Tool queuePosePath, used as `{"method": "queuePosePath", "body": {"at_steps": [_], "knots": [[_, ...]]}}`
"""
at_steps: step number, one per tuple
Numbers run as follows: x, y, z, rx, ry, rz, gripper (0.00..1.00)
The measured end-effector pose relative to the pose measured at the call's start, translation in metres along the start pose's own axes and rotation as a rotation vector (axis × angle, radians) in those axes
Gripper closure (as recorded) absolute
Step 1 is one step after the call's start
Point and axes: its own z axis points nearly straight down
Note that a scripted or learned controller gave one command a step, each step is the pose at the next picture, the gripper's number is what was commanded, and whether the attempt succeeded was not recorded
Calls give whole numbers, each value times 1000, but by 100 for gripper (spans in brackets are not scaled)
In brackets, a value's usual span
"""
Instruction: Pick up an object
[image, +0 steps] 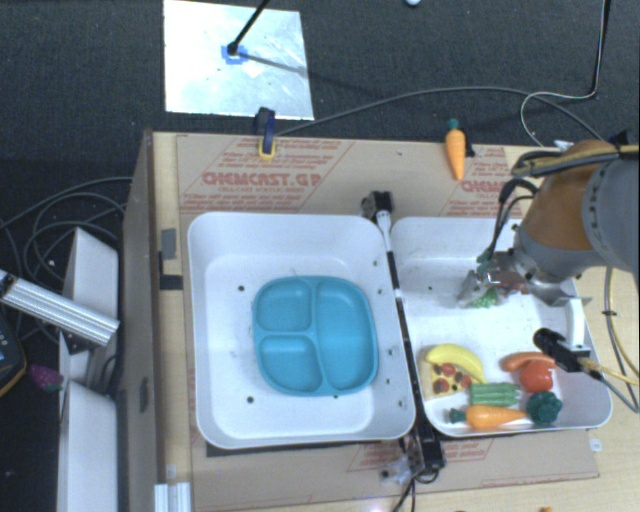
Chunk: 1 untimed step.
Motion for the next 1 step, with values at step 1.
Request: {"method": "queuePosePath", "body": {"at_steps": [1], "knots": [[65, 19, -91, -2, 1, -1, 100]]}}
